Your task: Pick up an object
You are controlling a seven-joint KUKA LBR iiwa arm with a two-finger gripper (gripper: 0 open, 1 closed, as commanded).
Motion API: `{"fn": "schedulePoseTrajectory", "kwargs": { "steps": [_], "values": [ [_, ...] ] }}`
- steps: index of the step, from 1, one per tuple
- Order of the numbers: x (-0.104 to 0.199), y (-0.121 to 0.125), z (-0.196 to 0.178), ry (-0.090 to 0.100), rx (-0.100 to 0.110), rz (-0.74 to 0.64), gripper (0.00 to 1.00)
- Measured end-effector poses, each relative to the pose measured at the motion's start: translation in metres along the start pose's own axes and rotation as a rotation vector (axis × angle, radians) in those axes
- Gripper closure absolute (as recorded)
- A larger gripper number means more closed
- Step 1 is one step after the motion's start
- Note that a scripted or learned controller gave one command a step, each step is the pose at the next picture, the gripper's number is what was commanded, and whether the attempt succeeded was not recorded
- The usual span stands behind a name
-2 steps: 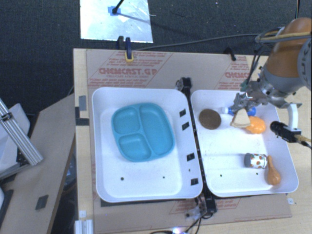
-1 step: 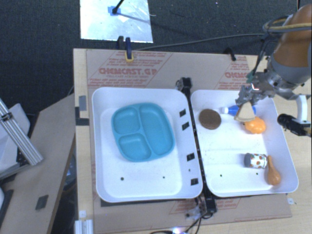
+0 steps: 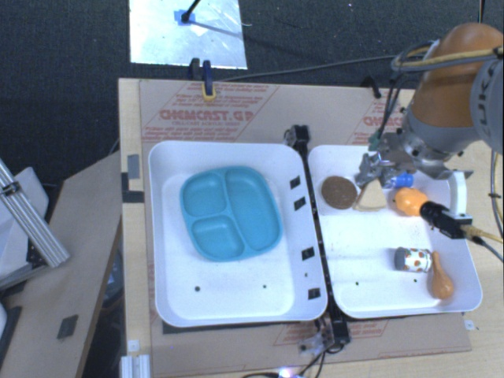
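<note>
My gripper point(image 3: 371, 170) hangs low over the back of the right bin point(image 3: 370, 302), coming in from the right. Just left of it lies a brown round disc point(image 3: 339, 192). A flat beige piece point(image 3: 368, 201) lies directly below the gripper, touching the disc's right side. Right of the gripper sit an orange rounded object point(image 3: 407, 202) and a small blue piece point(image 3: 403, 181) behind it. Nearer the front lie a small white patterned can point(image 3: 413, 259) on its side and an orange gourd-shaped toy point(image 3: 439, 279). I see nothing held in the gripper.
A blue divided plate point(image 3: 231, 213) lies in the left bin point(image 3: 228, 309). A black ridge with clips point(image 3: 311, 235) separates the two bins. The front left part of the right bin is bare white floor.
</note>
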State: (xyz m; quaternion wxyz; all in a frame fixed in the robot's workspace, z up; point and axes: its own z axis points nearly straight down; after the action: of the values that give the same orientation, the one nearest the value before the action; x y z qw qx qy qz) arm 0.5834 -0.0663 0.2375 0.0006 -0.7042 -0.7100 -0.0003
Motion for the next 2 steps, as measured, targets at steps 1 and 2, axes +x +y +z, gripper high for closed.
{"fn": "schedulePoseTrajectory", "kwargs": {
  "steps": [1, 2],
  "values": [
    [0.041, -0.012, 0.0, 0.0, -0.001, 0.0, 1.0],
    [0.091, -0.035, -0.001, 0.0, 0.0, 0.0, 1.0]
  ]
}}
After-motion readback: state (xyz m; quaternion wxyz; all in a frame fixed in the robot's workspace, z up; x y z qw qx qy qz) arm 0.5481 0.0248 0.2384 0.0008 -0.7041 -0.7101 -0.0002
